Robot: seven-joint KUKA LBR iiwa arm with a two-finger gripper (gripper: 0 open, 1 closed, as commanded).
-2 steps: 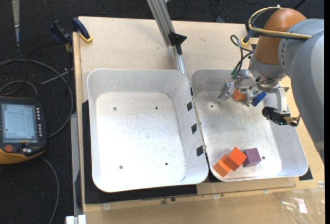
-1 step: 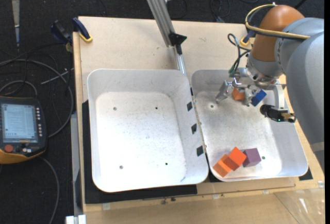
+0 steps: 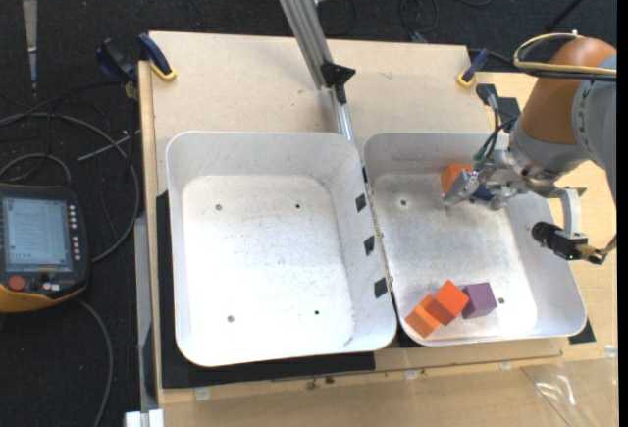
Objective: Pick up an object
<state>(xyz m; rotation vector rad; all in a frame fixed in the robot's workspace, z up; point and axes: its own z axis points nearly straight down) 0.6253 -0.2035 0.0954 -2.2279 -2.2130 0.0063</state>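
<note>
My gripper hangs low over the far middle of the right bin, at the end of the grey arm with the orange band. A small orange object sits right against the gripper's left side, partly covered by it. I cannot make out whether it is in the grip. At the near edge of the same bin lie two orange blocks touching each other. A purple block sits just to their right.
The left bin stands beside the right one, and their rims meet along the centre divider. A metal pole slants down from the far side to the bins' junction. Yellow clamps hold the board's far corners.
</note>
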